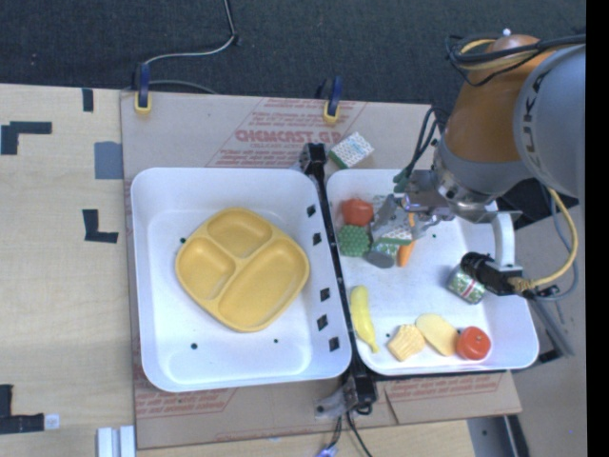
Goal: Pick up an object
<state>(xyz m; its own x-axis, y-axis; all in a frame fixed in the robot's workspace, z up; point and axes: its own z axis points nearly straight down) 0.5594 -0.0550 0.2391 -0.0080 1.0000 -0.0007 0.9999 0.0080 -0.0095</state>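
My gripper [388, 241] reaches down into the right bin [519, 346], its fingers hanging over a cluster of toy food at the bin's upper left. That cluster holds a red piece [357, 210], a green piece [354, 242], a small green block [388, 251] and an orange carrot-like piece [406, 250]. The fingertips sit at the green block, but I cannot make out whether they grip it. Farther off in the same bin lie a yellow banana [362, 317], a cheese wedge [405, 342], a pale yellow piece [437, 332], a red tomato [473, 343] and a small green can [466, 285].
The left bin [152, 208] carries a yellow divided plate [243, 268]. A black divider with clips [326, 246] runs between the bins. A small checkered packet [351, 149] lies on the cardboard behind them. The arm's orange and grey wrist [500, 112] looms over the right bin's far side.
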